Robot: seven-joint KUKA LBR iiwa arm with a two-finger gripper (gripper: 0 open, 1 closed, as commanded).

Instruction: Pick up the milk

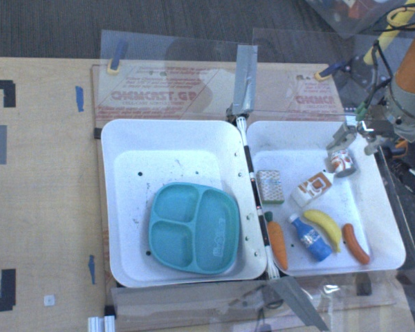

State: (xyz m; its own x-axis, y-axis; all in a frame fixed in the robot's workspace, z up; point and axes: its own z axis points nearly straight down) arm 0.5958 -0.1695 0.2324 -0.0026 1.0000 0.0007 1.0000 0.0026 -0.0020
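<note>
the milk [312,189], a small white and orange carton, lies tilted on its side near the middle of the right bin [373,254], with bare white floor above it and to its upper left. just to its left lies a checkered sponge-like block [270,186] by the bin's inner wall. below it crowd a blue bottle [311,238], a banana [325,227], a sausage [355,243] and a carrot [277,243]. up and to the right, a small can [340,162] lies near the far right wall, and the pincer [348,138] hangs just above it, fingers spread, pinching nothing. the left bin [117,185] carries a teal divided plate [194,228]. both bins rest on the table [41,185].
</note>
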